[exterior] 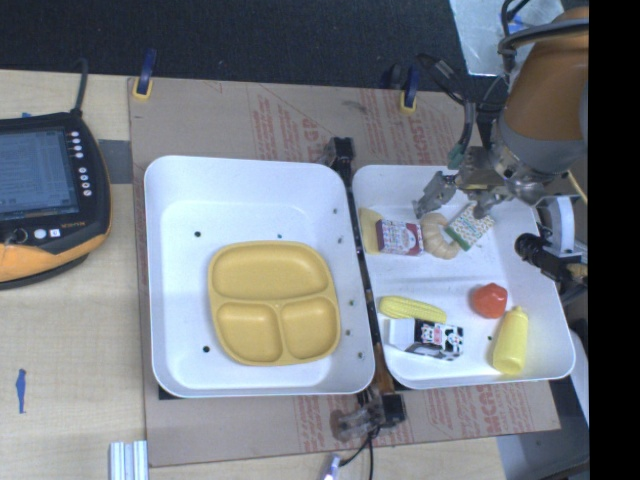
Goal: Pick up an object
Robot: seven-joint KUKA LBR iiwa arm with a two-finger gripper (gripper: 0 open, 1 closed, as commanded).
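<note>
Gripper: the two-finger gripper [462, 194] hung over the upper part of the right bin [560, 368], at the upper right of the frame; its fingers stood spread apart, with nothing seen between them.
Nearest target: a pale rounded food item [437, 236] lay just below the fingertips, touching a small green-and-white packet [470, 226] on its right.
Neighbours: a red-and-white packet [398, 237] sat just left of the pale item; a yellow corn cob [413, 308] and a black-and-white carton [437, 338] lay lower in the bin; a red tomato-like toy [489, 299] and a yellow bottle [510, 340] sat toward the lower right.
Left bin: the left bin [170, 208] held a yellow divided tray [272, 301], well apart from the arm.
Step in hand: likely the descent onto the pale item.
Doing it well: the fingers should have straddled one item alone, since the two packets crowded it; a centred, straight drop would have suited.
Risk: pinching a packet edge, judged a weak hold.
</note>
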